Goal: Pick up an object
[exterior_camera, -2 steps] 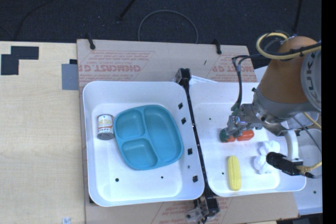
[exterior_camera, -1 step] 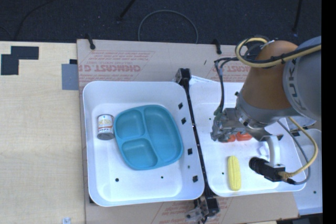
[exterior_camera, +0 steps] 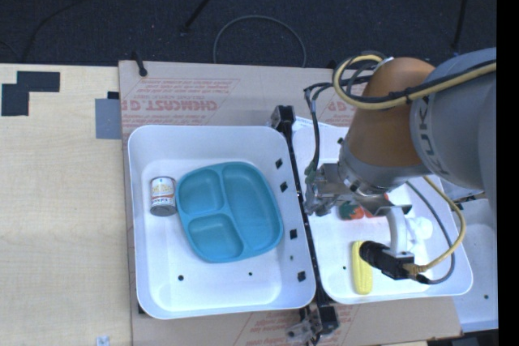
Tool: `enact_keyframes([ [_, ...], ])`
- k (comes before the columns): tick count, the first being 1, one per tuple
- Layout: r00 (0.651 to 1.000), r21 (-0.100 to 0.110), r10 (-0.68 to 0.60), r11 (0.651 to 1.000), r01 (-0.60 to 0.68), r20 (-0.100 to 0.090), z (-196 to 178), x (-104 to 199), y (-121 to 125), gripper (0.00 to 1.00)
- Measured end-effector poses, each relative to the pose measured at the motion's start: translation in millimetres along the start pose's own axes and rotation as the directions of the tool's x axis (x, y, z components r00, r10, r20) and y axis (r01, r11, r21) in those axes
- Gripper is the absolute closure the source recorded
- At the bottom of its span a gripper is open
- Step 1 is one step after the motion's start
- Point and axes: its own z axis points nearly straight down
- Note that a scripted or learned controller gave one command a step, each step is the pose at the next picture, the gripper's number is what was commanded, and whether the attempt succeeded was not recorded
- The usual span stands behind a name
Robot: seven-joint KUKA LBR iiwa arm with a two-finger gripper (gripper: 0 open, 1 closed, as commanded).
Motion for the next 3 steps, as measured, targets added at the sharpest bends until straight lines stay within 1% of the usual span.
enact_keyframes([
  [1,1.0,0.0,0.001,1.0,-0.001,0.0,-17.8,44.0,-14.0,1.0],
  [2,1.0,0.0,0.0,1.0,0.0,0.0,-27.8,87.9,-22.4,1.0],
  [3,1.0,0.001,0.001,1.0,-0.001,0.001,-27.4,87.2,-22.4,0.0],
])
